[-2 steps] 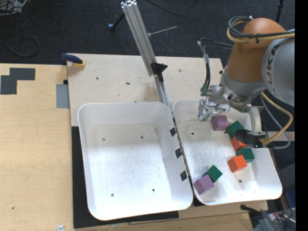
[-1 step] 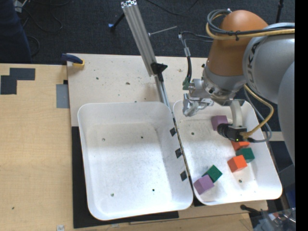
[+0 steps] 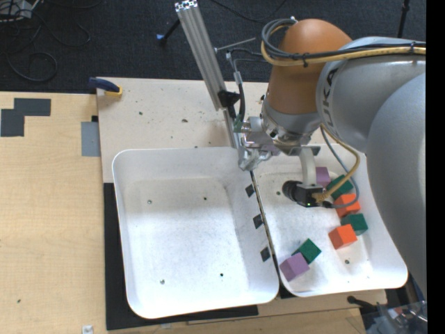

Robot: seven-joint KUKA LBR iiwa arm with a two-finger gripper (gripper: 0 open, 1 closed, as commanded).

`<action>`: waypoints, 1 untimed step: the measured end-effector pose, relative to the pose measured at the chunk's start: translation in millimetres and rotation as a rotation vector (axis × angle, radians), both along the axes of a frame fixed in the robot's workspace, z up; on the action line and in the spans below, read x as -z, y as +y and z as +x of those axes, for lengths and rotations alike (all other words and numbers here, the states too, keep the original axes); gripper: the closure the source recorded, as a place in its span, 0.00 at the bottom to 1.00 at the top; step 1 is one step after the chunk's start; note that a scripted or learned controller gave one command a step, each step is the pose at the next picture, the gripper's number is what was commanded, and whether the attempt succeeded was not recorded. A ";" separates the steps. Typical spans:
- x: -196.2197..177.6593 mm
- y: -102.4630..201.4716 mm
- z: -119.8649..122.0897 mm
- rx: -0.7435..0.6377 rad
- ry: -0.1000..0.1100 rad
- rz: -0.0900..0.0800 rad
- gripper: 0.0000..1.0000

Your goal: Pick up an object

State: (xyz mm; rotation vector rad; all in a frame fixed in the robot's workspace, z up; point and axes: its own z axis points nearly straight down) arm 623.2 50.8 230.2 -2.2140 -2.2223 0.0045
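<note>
Farthest to the left of the pincer [image 3: 248, 160], a small blue and yellow clamp [image 3: 104, 86] is lying on the pale surface [image 3: 49, 207], well apart from the work. Closer in, the left bin [image 3: 181, 242] is spreading out to the pincer's left. We are seeing nothing loose in it, so we are judging there is nothing to take there.

The pincer is hanging over the far end of the wall between the two bins, with a slanted metal post [image 3: 203, 51] ending just beside it. We are unable to tell whether the pincer is open or closed, and we are seeing no block at it.

The blocks are all lying to its right, in the right bin [image 3: 382, 273]. A purple block [image 3: 322, 176] is sitting nearest, crowded by a green block [image 3: 342, 186] and an orange block [image 3: 348, 204]. Beyond those, a second green block [image 3: 358, 223] and a second orange block [image 3: 342, 236] are resting close together. A third green block [image 3: 309, 249] is touching a second purple block [image 3: 293, 265] toward the front rim.

We are judging the pick not yet begun, with the pincer needing to shift right and descend. The front pair, lying clear of the crowd, is probably offering the cleaner approach.
</note>
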 end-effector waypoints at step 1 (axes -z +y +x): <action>10.0 45.9 14.2 0.000 -0.003 0.000 1.00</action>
